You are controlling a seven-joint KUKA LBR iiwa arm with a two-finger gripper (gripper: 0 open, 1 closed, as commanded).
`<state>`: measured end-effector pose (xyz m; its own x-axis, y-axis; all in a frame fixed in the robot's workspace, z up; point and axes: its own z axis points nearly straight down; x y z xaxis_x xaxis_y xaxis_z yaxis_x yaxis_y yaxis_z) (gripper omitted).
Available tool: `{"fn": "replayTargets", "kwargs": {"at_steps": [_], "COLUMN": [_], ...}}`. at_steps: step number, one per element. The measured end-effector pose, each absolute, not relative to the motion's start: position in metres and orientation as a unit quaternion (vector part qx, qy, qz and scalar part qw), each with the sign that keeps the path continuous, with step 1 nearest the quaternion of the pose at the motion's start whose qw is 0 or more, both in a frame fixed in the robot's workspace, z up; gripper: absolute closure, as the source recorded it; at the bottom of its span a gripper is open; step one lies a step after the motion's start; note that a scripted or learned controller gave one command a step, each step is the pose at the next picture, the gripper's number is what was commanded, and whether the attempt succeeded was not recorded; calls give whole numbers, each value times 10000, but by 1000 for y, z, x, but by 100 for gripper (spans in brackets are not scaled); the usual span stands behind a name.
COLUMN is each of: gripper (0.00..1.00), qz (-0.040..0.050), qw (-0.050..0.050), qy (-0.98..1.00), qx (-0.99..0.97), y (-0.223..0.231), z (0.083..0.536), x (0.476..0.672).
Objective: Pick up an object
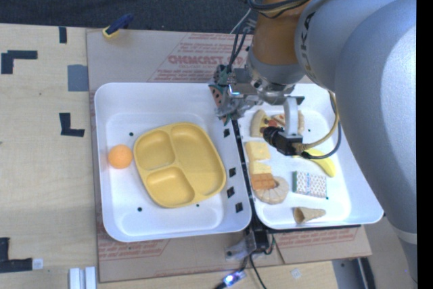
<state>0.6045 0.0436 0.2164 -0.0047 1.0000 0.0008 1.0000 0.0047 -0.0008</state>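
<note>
The arm (352, 30) runs off the right edge — its wrist hides the right bin's (352, 203) far corner.

**Red print on the cardboard, mostly out of reach**

The only lettering in view is red printing on the cardboard sheet (177, 61) that lies under the two white bins. It runs upside down from this camera, in one larger line with smaller lines beneath it, just beyond the far rim of the left bin (108, 98). The characters are too small and blurred to make out with any certainty, and the arm covers the right end of the print. A small packet (310, 183) in the right bin (362, 203) carries a green and white pattern, but no words on it can be read.
</note>
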Motion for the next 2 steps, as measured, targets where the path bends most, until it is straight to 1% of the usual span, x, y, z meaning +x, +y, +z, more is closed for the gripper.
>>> {"fn": "replayTargets", "kwargs": {"at_steps": [1,2], "gripper": [100,100], "qz": [16,3], "qw": [6,4], "qy": [-7075,-7081], "qx": [-7067,-7061], "y": [46,46], "z": [214,223], "x": [596,608]}}
